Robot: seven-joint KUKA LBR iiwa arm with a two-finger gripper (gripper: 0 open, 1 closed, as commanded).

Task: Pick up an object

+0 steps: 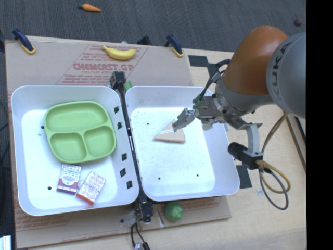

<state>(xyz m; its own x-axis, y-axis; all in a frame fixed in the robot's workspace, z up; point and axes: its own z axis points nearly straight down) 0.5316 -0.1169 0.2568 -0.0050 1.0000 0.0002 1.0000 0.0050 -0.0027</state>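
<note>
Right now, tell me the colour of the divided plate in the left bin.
Light green; the plate shows best in the camera view.

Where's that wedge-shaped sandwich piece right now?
The sandwich wedge lies in the right bin, toward its upper middle, just left of the gripper.

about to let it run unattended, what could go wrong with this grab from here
1. The gripper is right at the upper tip of the wedge-shaped piece in the right bin. Catching just that narrow corner, it could slip or pivot out.
2. The piece looks thin and flat, so closing fingers might push it along the bin floor instead of gripping.
3. The grab may miss and the arm lift away with nothing.
</note>
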